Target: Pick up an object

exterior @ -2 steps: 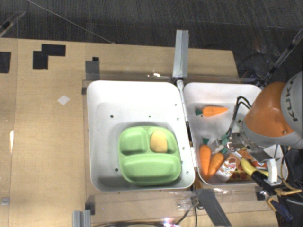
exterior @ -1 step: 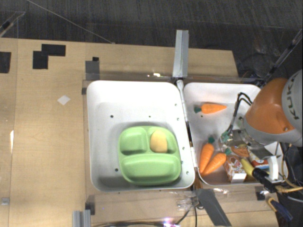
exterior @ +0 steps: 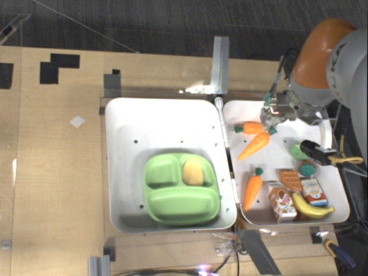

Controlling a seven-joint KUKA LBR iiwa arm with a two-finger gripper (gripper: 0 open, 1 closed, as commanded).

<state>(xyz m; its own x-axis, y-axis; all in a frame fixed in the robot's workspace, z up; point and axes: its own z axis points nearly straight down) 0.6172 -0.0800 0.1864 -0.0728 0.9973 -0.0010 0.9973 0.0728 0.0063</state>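
Note:
My gripper [exterior: 269, 123] hangs over the back of the right bin [exterior: 339, 211], just right of a small orange carrot [exterior: 250, 128] lying by the bin's back left corner. A second carrot [exterior: 254, 146] lies slantwise right below it, its thick end close under the gripper. A third carrot [exterior: 252, 191] lies further forward by the bin's left wall. Nothing shows between the gripper and the carrots that tells of a hold.
The right bin also holds a banana [exterior: 311, 207], two small cartons [exterior: 282, 203] [exterior: 314, 192], a waffle-like piece [exterior: 291, 180] and green toys [exterior: 298, 151]. In the left bin [exterior: 123, 131] a green divided plate [exterior: 172, 203] carries a yellow fruit [exterior: 194, 171].

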